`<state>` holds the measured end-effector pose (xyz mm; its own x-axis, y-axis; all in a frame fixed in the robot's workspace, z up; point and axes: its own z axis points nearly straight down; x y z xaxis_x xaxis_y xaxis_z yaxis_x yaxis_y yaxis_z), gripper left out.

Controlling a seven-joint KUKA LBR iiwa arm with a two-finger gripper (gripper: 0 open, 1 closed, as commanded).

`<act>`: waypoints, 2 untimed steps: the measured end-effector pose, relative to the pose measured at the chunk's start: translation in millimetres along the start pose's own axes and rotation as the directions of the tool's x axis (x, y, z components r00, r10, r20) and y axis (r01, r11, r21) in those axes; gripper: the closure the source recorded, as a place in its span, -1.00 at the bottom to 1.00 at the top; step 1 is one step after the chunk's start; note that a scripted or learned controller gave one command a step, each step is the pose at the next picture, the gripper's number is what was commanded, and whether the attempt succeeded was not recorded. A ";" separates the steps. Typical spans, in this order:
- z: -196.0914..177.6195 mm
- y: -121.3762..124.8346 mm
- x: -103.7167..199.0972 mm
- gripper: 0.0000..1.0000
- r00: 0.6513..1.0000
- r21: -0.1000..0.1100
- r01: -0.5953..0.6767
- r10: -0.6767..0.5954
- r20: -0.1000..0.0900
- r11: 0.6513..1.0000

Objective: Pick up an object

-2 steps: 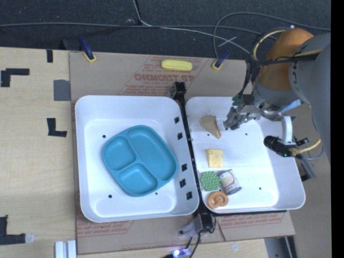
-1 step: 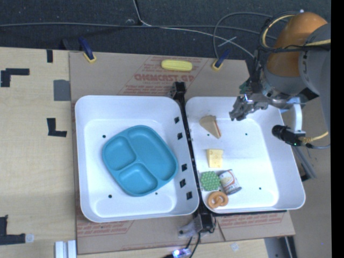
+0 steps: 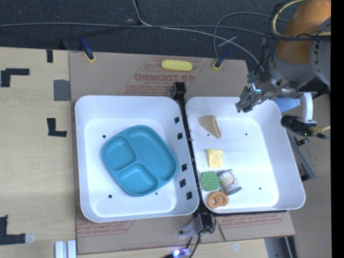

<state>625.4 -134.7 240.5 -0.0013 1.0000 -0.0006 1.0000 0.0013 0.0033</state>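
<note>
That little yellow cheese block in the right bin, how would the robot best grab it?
Probably straight down from above, with the fingers closing across the yellow cheese block's left and right sides. It lies flat on the floor of the right bin, with bare floor on both those sides. The green round piece sits close below it, so closing top-to-bottom looks more cramped. The gripper hangs above the bin's upper rim.

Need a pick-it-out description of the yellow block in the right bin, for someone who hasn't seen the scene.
Start at the right white bin, the one without the blue divided plate. Along its left side runs a column of small items; the yellow cheese block sits mid-column, below the tan wedge and above the green round piece. It is the only squarish, pale yellow piece there.
</note>
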 end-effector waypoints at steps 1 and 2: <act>-5.3 -14.2 54.4 1.00 1.000 0.004 0.004 -0.004 -0.002 1.000; -7.3 -20.7 99.6 1.00 1.000 0.005 0.004 -0.004 -0.002 1.000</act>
<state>604.6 -35.1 247.7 -0.0055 1.0000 0.0014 1.0000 0.0055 -0.0017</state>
